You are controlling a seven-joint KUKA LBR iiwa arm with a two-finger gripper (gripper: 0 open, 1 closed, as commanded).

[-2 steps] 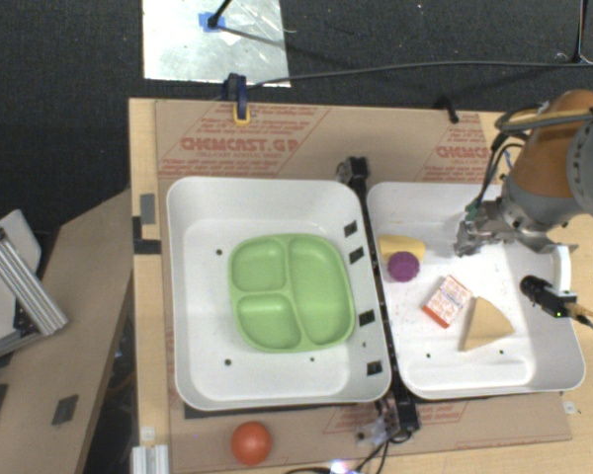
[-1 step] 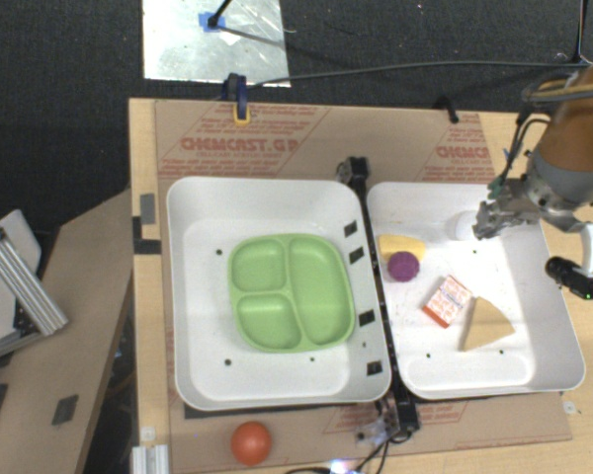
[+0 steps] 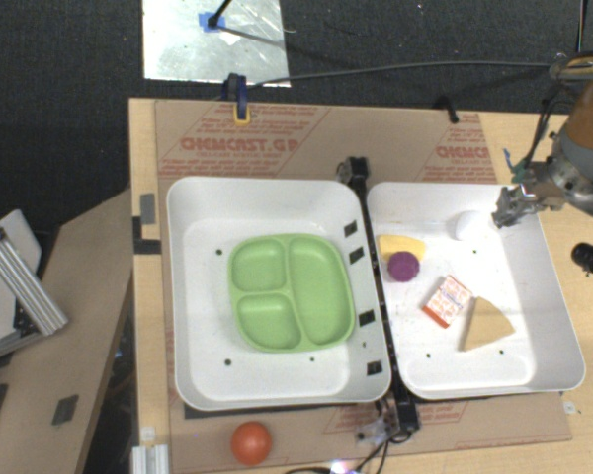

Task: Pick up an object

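You were at the approach step: nothing had been lifted yet. The pincer (image 3: 512, 208) hung over the upper right corner of the right bin (image 3: 549, 284), at the end of the arm (image 3: 585, 146) that reached in from the right. From this slant you could not tell whether it was spread or pressed together, and nothing was seen caught in it.

The nearest candidate was the white ball (image 3: 467, 225), lying just beside the pincer on its left, near the bin's back wall. Being round, it had no long axis and pointed nowhere, so the grip angle would not matter much there; the next move would call for a short shift left and a straight drop over it.

The other pieces lay further in. The yellow piece (image 3: 399, 245) sat by the bin's left wall with the purple ball (image 3: 403, 266) touching its lower edge. The red and white box (image 3: 447, 301) lay flat near the middle, its long axis running from upper right to lower left. The tan wedge (image 3: 485, 324) lay just beside it, its narrow tip pointing up and its broad edge toward the front wall.

The left bin (image 3: 193, 265) held a green divided tray (image 3: 291, 292), and an orange ball (image 3: 250, 442) sat on the tabletop (image 3: 563, 428) in front.
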